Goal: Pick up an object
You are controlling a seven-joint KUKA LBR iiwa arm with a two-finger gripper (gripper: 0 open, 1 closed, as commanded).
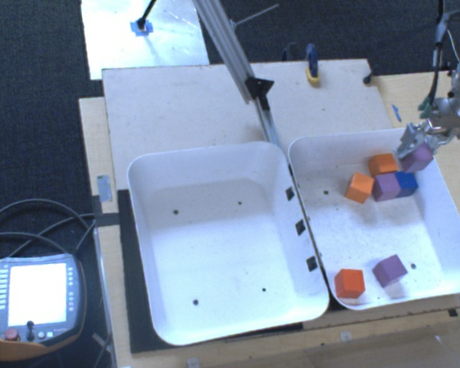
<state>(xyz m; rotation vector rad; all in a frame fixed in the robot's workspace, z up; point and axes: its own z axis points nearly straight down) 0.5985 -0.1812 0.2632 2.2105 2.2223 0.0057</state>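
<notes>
From above, the right bin (pixel 458 227) holds a scatter of small cubes. Near its far right wall sits a cluster: an orange cube (pixel 382 163), a second orange cube (pixel 360 186) tilted just left of it, a purple cube (pixel 386 187) touching a blue cube (pixel 407 183). Toward the near edge, well apart from the cluster, lie another orange cube (pixel 349 282) and a purple cube (pixel 389 270) side by side. The left bin (pixel 148 229) stands beside it.

The gripper (pixel 417 149) hangs over the bin's far right rim, and a pale purple cube (pixel 418 158) sits between its fingers, clear of the cluster below; the hand looks clamped on it, though the contact is small and blurred.

The cubes look like light foam or soft plastic: easy to lift, slightly yielding, matte rather than slick, not fragile. The best hold is likely across two opposite flat faces, near the middle. A corner or edge grip would probably let the cube twist out.
</notes>
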